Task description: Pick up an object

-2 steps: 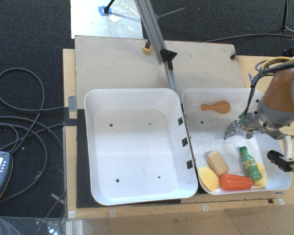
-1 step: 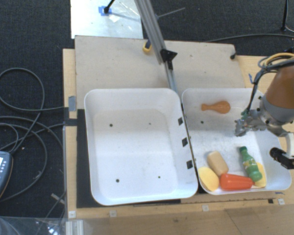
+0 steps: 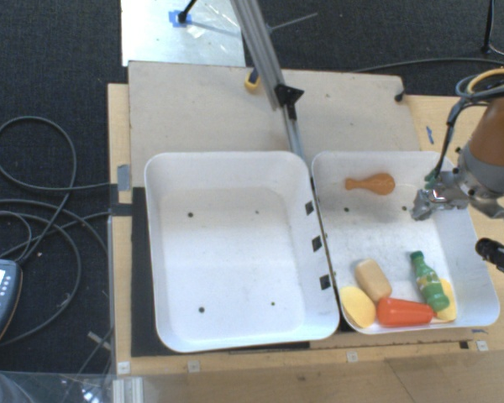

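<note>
In right bin [image 3: 487, 305]: five objects, one green bottle [image 3: 428, 282]; end effector [image 3: 422, 208] above, grip state unclear.

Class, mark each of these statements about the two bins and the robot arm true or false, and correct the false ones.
1. The drumstick lies in the right bin. True.
2. The green bottle stands in the left bin. False: it lies in the right bin, near the front.
3. The pincer hangs over the right bin's far right part. True.
4. The orange carrot lies at the bin's far edge. False: it lies at the near edge, beside the yellow piece.
5. The pincer touches the drumstick. False: bare bin floor lies between them.
</note>
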`<state>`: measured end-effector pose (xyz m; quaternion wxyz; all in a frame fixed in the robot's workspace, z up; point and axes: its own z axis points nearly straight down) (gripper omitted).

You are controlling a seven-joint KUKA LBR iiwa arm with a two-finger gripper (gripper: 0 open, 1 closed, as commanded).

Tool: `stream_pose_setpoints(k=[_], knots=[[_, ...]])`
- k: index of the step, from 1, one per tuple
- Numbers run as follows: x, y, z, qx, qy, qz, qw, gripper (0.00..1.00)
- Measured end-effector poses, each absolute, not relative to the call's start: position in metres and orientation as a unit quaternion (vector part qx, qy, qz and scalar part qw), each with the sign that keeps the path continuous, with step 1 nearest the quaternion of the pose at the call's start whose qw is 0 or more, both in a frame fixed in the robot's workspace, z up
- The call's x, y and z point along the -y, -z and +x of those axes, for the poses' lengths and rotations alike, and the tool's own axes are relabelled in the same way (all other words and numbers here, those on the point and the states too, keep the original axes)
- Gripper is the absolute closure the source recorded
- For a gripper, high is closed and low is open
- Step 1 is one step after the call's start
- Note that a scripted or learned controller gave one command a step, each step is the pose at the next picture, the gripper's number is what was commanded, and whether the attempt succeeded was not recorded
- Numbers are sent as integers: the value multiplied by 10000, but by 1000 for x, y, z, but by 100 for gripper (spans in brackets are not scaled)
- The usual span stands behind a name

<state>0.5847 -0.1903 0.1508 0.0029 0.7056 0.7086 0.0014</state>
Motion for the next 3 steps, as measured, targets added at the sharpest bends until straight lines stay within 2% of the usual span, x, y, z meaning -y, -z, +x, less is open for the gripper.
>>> stream_pose_setpoints(k=[2, 3], knots=[[191, -249, 586, -7092, -18, 7050, 37, 100], [140, -245, 577, -7104, -11, 7038, -3, 100]])
